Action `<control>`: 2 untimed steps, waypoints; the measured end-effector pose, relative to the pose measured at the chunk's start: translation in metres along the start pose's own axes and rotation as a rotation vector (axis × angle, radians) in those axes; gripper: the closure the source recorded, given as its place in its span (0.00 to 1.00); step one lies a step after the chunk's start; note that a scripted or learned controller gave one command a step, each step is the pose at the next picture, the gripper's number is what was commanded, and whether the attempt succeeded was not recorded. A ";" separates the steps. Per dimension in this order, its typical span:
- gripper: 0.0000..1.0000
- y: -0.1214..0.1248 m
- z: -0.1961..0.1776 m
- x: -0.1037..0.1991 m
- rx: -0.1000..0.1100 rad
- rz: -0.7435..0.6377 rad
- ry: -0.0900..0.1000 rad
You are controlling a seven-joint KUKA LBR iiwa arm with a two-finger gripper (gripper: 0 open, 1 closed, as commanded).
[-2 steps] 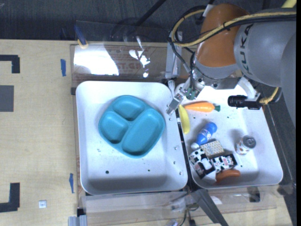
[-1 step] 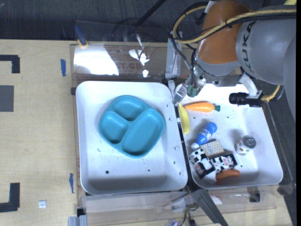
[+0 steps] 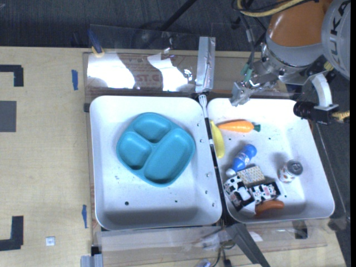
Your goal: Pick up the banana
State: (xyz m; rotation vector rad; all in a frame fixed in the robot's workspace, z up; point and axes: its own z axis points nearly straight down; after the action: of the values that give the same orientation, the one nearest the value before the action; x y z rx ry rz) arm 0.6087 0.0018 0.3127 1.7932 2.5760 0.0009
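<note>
A yellow banana point(image 3: 217, 141) lies along the left wall of the right bin point(image 3: 311, 143), just beside an orange carrot point(image 3: 238, 127). The end effector point(image 3: 242, 93) hovers over the bin's far-left corner, grasping nothing; whether its grip is released or clenched cannot be told.

The yellow banana point(image 3: 217, 140) lies tight against the right white bin's left wall point(image 3: 209, 149), blocking access from the left; the orange plastic carrot point(image 3: 238, 127) crowds its far end; the blue-and-white bottle point(image 3: 243, 157) stands near on its right; room remains above.
</note>
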 end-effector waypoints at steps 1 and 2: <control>1.00 -0.002 0.052 -0.048 0.003 -0.034 0.002; 0.00 -0.002 0.052 -0.048 0.003 -0.035 0.002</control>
State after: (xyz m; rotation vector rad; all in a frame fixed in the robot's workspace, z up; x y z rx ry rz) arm 0.6239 -0.0441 0.2605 1.7504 2.6095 -0.0013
